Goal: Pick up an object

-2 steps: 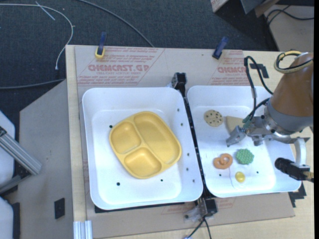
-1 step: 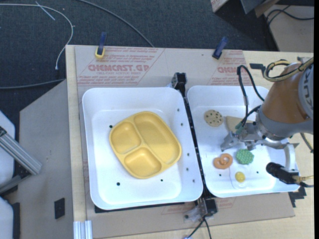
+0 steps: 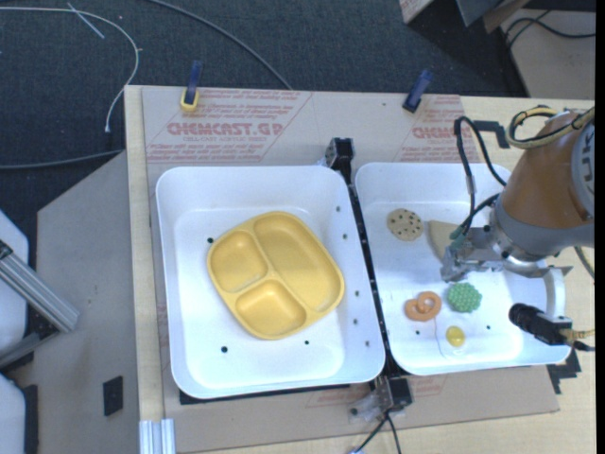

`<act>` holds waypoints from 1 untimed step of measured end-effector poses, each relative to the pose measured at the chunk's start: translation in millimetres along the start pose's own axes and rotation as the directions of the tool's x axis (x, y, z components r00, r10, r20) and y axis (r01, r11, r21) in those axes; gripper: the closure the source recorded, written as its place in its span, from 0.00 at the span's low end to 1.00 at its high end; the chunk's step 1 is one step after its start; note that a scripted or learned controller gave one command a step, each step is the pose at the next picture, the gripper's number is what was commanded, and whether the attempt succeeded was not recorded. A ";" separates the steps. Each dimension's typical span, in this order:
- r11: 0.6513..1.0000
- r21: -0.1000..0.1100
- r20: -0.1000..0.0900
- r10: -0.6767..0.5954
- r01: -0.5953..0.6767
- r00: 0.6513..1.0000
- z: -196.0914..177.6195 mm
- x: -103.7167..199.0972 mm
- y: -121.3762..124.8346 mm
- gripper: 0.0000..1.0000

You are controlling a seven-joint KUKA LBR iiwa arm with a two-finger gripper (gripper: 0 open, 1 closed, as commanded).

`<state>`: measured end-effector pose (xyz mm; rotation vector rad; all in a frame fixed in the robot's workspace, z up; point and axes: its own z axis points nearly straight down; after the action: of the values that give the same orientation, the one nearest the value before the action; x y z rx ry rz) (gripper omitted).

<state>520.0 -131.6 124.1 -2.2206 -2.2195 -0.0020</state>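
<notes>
The green bumpy object is sitting in the right bin, beside an orange ring and a yellow piece. The end effector is hovering right over it, so I'm guessing this is the approach step (can't tell how it's set or if it's touching). The next move needs a straight, centred descent.
</notes>
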 end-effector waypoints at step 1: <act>1.000 -0.007 0.004 -0.002 0.002 1.000 -50.0 -0.7 11.1 1.00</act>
<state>531.2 -132.4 174.1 -2.2234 -2.2270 -0.0054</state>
